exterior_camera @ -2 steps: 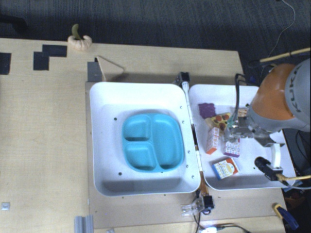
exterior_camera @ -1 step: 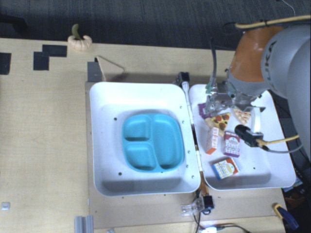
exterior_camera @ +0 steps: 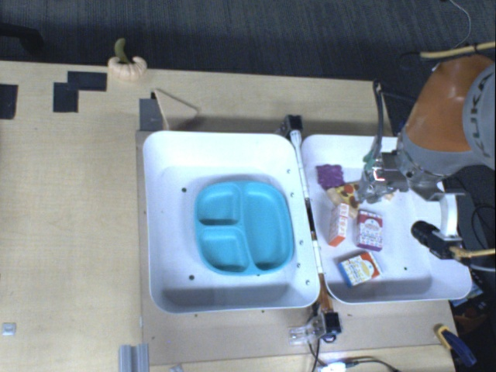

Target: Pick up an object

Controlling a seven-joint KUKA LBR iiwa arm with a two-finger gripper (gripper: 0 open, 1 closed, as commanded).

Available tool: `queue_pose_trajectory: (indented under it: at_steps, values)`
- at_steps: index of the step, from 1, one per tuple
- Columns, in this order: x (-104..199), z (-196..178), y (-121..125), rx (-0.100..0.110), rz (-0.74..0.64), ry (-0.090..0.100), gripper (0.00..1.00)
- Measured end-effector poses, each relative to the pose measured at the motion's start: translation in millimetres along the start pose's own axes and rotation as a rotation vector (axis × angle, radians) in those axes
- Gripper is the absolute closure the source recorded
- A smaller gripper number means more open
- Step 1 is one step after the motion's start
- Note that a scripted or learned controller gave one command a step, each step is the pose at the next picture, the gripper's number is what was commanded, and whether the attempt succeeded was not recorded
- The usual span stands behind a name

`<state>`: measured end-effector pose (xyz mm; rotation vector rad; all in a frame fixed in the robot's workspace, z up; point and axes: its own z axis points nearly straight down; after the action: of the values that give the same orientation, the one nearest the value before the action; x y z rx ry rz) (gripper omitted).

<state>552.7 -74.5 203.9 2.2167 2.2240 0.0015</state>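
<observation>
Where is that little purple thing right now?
In the right bin, near its back-left corner, lies the purple thing, just left of the pincer.

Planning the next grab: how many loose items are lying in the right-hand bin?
4: a purple piece at the back, an orange-white packet mid-left, a maroon box beside it, a yellow box nearest the front. The gripper may hide more.

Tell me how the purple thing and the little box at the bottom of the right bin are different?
The purple thing is one plain colour; the little box is white, yellow and red. The purple thing lies at the bin's top, near the gripper; the little box lies at the bottom. Both sit in the right bin.
</observation>
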Motion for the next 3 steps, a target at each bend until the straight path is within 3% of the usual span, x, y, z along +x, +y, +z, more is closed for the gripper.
queue_pose_trajectory:
  at_steps: [1, 2, 3]
  values:
    - [0.6, 0.1, 0.1, 0.000, 0.000, 0.001, 0.00]
    - [-37.1, 92.2, 10.1, -0.001, -0.002, 0.001, 0.00]
    - [-36.6, 81.7, 11.0, -0.003, -0.004, 0.001, 1.00]
